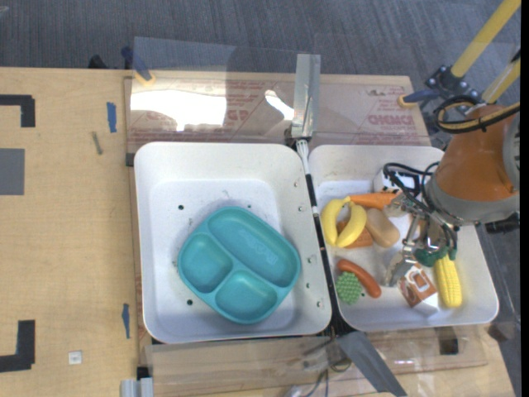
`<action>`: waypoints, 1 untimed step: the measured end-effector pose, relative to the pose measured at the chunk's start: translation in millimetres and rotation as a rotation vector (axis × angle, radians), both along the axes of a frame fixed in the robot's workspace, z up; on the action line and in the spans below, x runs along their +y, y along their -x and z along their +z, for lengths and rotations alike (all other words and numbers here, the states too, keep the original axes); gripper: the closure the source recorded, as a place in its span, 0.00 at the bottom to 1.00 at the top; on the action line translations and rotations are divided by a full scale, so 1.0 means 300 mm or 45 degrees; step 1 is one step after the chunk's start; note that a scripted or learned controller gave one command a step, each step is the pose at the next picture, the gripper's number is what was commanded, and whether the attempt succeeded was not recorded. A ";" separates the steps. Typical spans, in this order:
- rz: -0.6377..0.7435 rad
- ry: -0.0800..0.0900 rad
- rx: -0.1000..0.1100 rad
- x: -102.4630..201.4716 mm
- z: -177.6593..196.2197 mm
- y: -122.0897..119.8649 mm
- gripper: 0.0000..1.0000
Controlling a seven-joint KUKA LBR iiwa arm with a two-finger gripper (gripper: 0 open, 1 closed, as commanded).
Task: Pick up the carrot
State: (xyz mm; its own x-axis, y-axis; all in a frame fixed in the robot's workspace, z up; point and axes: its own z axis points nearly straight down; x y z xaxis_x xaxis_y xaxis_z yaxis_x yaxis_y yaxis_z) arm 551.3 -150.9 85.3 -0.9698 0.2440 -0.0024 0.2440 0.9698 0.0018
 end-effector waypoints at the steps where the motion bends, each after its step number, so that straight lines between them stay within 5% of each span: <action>1: -0.288 -0.001 0.004 0.195 -0.001 -0.126 0.00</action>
